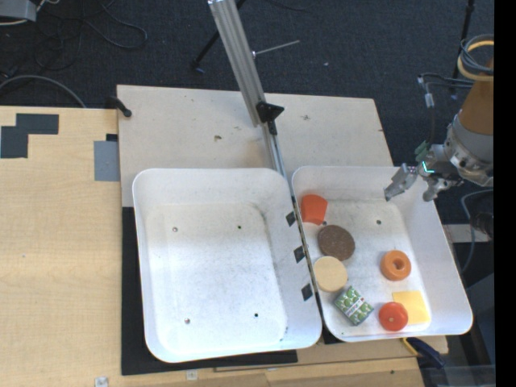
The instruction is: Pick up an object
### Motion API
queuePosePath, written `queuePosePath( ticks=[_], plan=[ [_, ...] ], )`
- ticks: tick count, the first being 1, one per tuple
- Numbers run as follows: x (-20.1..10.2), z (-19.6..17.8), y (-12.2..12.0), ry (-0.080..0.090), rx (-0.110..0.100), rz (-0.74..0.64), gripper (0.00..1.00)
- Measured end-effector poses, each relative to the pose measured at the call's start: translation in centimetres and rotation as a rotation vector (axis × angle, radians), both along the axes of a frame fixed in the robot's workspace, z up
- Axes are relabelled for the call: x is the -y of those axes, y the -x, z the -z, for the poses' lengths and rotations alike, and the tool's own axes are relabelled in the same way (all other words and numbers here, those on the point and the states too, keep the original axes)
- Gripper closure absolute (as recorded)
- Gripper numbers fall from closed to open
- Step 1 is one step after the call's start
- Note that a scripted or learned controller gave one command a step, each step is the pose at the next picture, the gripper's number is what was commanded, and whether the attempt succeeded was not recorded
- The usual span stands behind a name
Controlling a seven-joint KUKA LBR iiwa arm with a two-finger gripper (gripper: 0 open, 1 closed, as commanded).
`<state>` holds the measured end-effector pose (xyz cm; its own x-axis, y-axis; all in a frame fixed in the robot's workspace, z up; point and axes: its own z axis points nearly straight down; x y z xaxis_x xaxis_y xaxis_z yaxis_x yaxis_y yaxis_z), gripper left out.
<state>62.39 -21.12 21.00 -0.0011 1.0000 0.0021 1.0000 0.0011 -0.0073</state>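
The right bin (367,185) holds several objects: an orange cup (314,209), a brown disc (335,241), a cream disc (330,273), an orange ring (396,265), a green patterned block (353,305), a red piece (393,316) and a yellow block (411,304). My gripper (416,185) hangs over the bin's far right corner, its two fingers spread apart and open, with nothing between them. It is well away from all the objects.
The left bin (161,208) sits beside the right one. A slanted aluminium bar (242,63) rises from behind the bins' shared wall. A wooden table surface (56,248) lies to the left. Cables lie on the dark floor behind.
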Motion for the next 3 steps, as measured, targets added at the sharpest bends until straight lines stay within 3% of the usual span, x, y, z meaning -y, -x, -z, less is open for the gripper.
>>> queuePosePath(
  ticks=[1,3],
  plan=[
    [0.0,-0.3,-0.1,0.002,0.004,-0.003,0.00],
    [0.1,10.6,0.0,-0.001,-0.002,0.001,0.00]
  ],
)
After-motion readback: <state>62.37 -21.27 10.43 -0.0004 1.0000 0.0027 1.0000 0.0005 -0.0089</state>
